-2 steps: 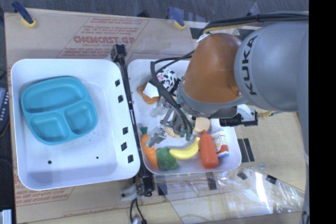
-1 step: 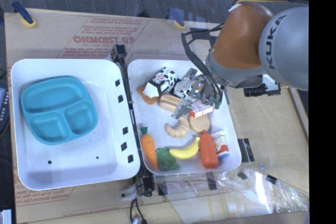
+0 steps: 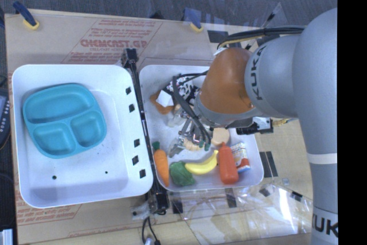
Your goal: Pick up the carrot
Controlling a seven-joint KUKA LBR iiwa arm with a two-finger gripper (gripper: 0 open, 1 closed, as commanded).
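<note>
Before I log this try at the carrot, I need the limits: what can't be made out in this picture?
- Gripper: its fingers are a small dark tangle under the orange band; open or shut is unclear.
- Right bin: the arm covers its upper right part.
- Carrot: beside the green vegetable; touching or apart is unclear.
- Item by the red bottle: mostly hidden, too small to identify.

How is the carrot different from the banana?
The carrot is orange with a green top, while the banana is yellow. The carrot is straight and tapers to a point, while the banana is curved. The carrot lies by the left wall of the right bin, pointing toward the bin's front edge, while the banana lies crosswise nearer the middle. Both are toy foods lying flat in that bin, either side of a green vegetable.
</note>
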